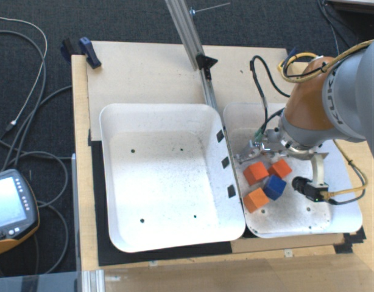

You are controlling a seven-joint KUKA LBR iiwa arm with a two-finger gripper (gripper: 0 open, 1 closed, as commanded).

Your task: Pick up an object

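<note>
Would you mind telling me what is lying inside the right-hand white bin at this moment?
The right bin holds three orange blocks and one blue block, clustered together. The arm covers the bin's far part, so anything beneath it is hidden.

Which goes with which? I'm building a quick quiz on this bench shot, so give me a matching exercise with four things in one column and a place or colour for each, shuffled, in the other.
Column one:
1. blue block
2. left bin
3. blue clamp
4. handheld screen

Column two:
A. at the view's left edge, beside the bench
B. at the bench's far left corner
C. in the right bin, among orange blocks
D. white, speckled with dark spots

Right pairs: 1-C, 2-D, 3-B, 4-A.
</note>
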